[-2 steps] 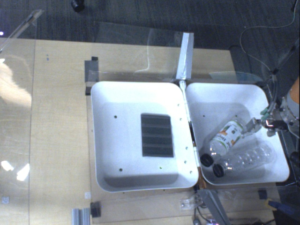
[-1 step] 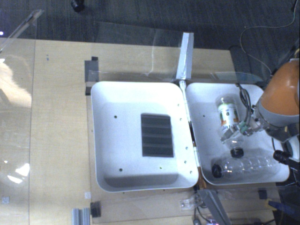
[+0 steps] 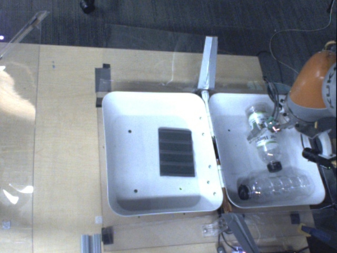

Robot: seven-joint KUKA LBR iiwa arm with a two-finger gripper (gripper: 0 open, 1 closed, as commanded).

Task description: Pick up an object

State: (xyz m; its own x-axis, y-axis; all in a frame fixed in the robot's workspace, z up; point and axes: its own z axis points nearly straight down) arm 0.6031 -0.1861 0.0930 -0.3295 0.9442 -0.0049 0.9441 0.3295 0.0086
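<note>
My gripper (image 3: pixel 277 122) reaches in from the right, over the upper part of the right bin (image 3: pixel 229 141), below the arm's orange band (image 3: pixel 312 86). It sits right against a small clear bottle with a green label (image 3: pixel 256 118). Just below lies a second clear bottle (image 3: pixel 266 145) with a black cap (image 3: pixel 274 166). A larger clear bottle (image 3: pixel 279 185) lies along the bin's front wall, its black cap (image 3: pixel 243 192) pointing left. A black ribbed rectangular block (image 3: pixel 176 152) lies flat in the middle of the left bin (image 3: pixel 121 141).
A metal divider bar (image 3: pixel 208 65) rises behind the seam between the two bins. Black brackets (image 3: pixel 104 78) hold the left bin's corner. Clear plastic sheeting (image 3: pixel 21 115) covers the bench at the left. Cables (image 3: pixel 295 41) run behind the right bin.
</note>
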